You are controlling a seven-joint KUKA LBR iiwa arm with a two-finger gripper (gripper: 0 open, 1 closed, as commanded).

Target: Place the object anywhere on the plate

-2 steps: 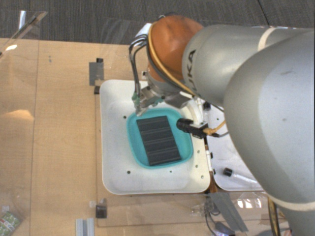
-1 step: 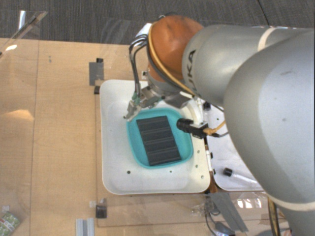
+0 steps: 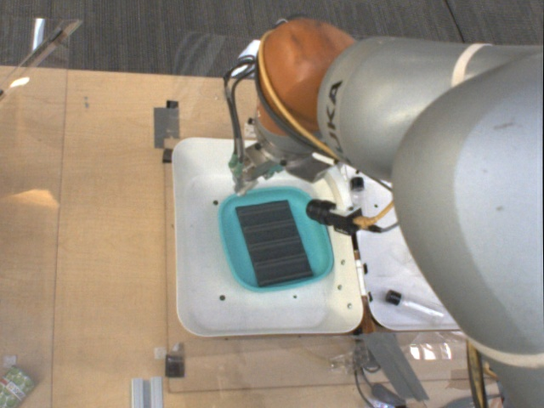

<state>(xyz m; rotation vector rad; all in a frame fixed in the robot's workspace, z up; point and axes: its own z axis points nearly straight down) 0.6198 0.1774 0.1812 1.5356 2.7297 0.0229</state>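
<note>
Grey arm (image 3: pixel 442 177) bulks over the right bin (image 3: pixel 399 279), hiding most of it. Its gripper (image 3: pixel 246 172) hangs at the teal plate's (image 3: pixel 234 236) far-left corner in the left bin (image 3: pixel 200 253); whether its jaws are parted or closed cannot be made out. On the plate lies a dark ridged object (image 3: pixel 272 242)

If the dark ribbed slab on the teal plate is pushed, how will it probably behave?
The dark ribbed slab lies flat and wide, so it likely slides rather than rolls or tips. Its straight edges suggest stiffness. The teal plate has a raised rim, which would probably stop it.
</note>
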